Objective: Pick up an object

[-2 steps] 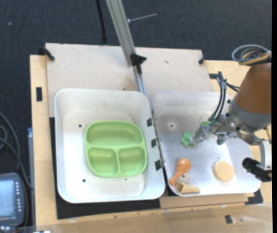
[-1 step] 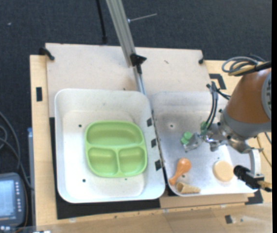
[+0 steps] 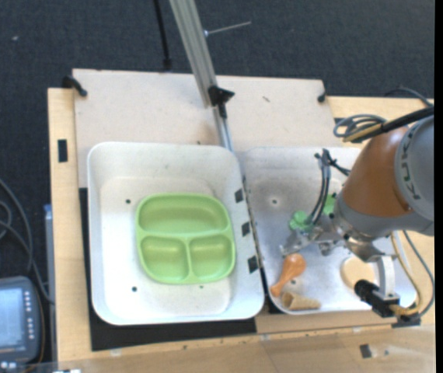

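My gripper (image 3: pixel 305 244) hangs low over the middle of the right bin (image 3: pixel 272 179), below the arm's orange band (image 3: pixel 373 179). A small green object (image 3: pixel 299 221) lies just beyond it, partly hidden by the wrist. An orange, pear-shaped object (image 3: pixel 288 271) rests just in front of the gripper, toward the bin's near edge. A tan wedge-shaped piece (image 3: pixel 302 303) lies at the near rim. I see nothing held in the gripper.
The left bin (image 3: pixel 105 169) holds a green three-compartment plate (image 3: pixel 184 236). A slanted metal pole (image 3: pixel 198 49) rises behind the bins. The arm covers the right half of the right bin. Cables (image 3: pixel 357 124) lie at the back right.
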`<state>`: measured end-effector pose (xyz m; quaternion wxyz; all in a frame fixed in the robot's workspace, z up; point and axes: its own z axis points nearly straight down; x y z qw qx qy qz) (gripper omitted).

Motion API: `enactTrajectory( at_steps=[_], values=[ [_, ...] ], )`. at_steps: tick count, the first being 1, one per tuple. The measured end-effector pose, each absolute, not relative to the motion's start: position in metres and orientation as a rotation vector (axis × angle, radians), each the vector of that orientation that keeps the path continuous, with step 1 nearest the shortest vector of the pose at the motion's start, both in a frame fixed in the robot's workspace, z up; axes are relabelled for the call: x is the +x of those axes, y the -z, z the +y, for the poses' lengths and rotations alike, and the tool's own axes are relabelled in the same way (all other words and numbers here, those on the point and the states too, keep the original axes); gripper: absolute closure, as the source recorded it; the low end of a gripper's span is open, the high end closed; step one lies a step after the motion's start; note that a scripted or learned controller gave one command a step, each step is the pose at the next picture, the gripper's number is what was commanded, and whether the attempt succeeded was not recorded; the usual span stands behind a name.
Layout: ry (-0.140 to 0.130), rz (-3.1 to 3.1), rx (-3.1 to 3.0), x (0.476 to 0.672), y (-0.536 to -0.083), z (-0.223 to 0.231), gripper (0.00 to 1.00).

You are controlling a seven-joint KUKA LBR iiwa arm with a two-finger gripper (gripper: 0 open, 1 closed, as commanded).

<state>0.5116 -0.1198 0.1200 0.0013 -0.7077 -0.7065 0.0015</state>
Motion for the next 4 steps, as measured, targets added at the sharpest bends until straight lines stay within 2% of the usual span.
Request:
enactTrajectory(
  at_steps=[1,2,4],
  values=[
    [0.007,-2.217,-2.232,0.515,-0.134,-0.121,1.0],
    [0.007,-2.23,-2.223,0.524,-0.181,-0.121,1.0],
    [0.008,-2.232,-2.223,0.513,-0.294,-0.131,1.0]
  ],
)
